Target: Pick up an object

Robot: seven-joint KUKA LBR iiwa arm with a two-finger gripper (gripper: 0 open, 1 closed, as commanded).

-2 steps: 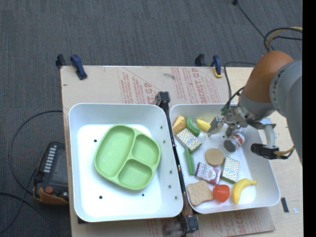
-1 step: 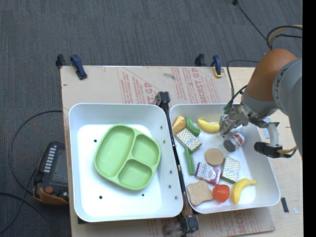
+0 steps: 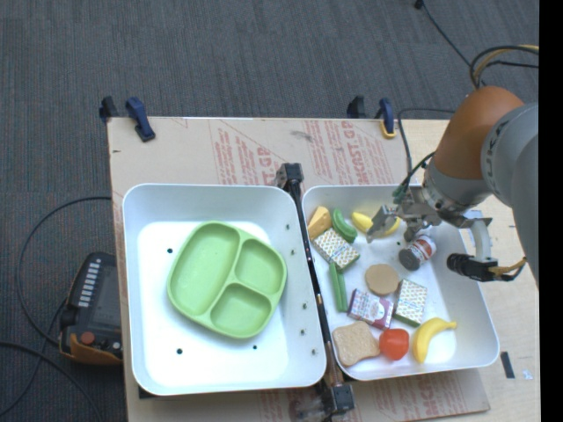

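Gripper [image 3: 384, 224] low over the right bin [image 3: 486, 323], at its far end; finger gap hidden, cannot tell wide or narrow; small yellow banana-like piece [image 3: 362, 221] lies just under and left of it, curved, glossy, touching a green pepper [image 3: 344, 226].

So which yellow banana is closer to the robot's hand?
The banana at the far end of the right bin, right under the hand. The other banana lies at the near end, beside the red tomato.
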